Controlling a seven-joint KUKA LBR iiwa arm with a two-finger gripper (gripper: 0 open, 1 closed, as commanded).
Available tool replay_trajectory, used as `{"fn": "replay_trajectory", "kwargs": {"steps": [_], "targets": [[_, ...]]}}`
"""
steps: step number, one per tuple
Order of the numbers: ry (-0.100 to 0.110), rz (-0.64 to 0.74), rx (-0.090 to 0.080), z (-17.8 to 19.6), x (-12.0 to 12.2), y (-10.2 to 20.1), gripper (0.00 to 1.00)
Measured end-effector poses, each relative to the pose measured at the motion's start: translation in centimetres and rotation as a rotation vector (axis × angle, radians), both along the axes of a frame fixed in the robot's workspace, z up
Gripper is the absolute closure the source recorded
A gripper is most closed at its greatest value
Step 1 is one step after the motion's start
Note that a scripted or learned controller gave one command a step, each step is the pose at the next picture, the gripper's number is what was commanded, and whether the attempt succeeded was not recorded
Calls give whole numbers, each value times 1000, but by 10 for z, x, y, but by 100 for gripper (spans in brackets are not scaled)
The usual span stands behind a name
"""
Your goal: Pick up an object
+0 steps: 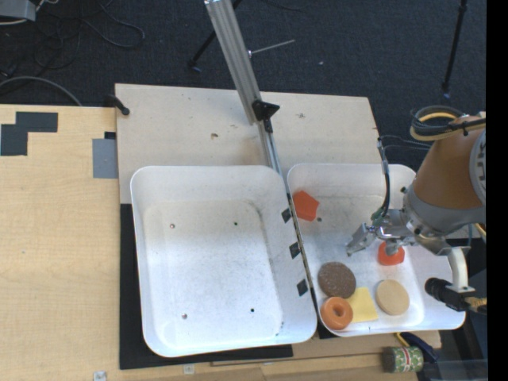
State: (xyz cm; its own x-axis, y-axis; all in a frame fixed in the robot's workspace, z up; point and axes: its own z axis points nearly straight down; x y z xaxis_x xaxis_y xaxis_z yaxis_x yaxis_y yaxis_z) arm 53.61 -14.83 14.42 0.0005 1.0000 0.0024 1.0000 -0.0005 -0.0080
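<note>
The left bin [214,260] lay bare beside the right bin [357,182], which held the loose pieces. The arm [444,185] reached in low over the right bin. Its gripper [379,236] hung just above and left of a small red object [390,253]; whether it was clenched or released could not be told.

Both bins, the left bin [206,260] and the right bin [349,182], look like smooth white plastic with a faint sheen, their floors finely speckled. The worktop [55,236] at left is pale matt wood grain. A ribbed aluminium rail [236,58] at the far side shines dully. The brown disc [337,279] looks rough and grainy, and the orange ring [337,313] is smooth.
</note>
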Motion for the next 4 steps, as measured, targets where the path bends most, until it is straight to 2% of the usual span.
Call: {"fn": "replay_trajectory", "kwargs": {"steps": [1, 2, 4], "targets": [[-5, -1, -2, -52, 0, 1, 0], [-5, -8, -2, -41, -1, -1, 100], [-10, 2, -2, 62, 3, 15, 100]]}}
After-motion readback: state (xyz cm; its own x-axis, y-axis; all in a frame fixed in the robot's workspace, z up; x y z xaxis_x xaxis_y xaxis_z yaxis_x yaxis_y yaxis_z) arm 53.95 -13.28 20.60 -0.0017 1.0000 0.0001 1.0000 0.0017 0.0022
